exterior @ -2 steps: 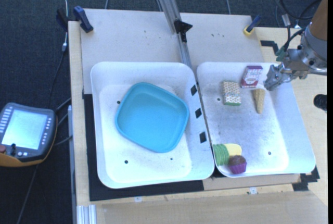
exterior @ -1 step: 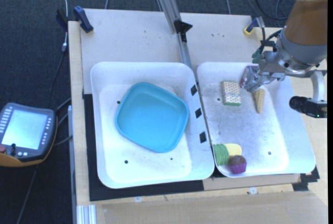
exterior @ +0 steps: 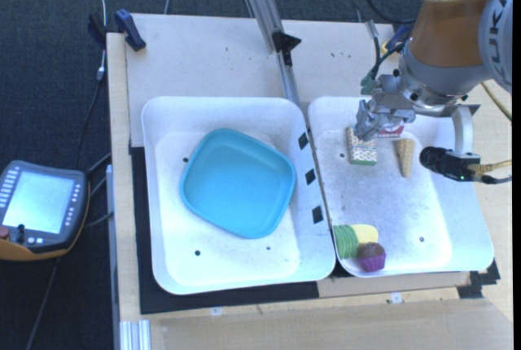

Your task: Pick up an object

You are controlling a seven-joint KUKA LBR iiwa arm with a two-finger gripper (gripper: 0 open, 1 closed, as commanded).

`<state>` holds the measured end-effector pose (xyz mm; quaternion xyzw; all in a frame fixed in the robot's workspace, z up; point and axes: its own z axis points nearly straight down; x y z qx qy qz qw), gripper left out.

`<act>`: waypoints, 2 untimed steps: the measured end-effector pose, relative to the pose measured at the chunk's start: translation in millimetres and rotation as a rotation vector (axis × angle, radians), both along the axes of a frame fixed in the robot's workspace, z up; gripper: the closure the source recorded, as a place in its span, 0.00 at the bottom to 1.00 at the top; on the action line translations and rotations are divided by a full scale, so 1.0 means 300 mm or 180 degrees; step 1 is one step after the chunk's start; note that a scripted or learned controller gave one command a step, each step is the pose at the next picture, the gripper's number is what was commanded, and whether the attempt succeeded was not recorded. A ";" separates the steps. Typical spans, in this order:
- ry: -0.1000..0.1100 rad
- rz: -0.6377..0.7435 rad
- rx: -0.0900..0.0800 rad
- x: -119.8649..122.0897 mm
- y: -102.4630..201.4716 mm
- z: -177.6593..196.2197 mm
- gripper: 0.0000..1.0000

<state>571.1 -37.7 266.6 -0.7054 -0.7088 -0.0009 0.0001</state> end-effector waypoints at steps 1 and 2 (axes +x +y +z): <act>0.0007 -0.0002 -0.0001 -0.002 0.154 -0.050 1.00; 0.0002 -0.0001 0.0000 -0.010 0.322 -0.051 1.00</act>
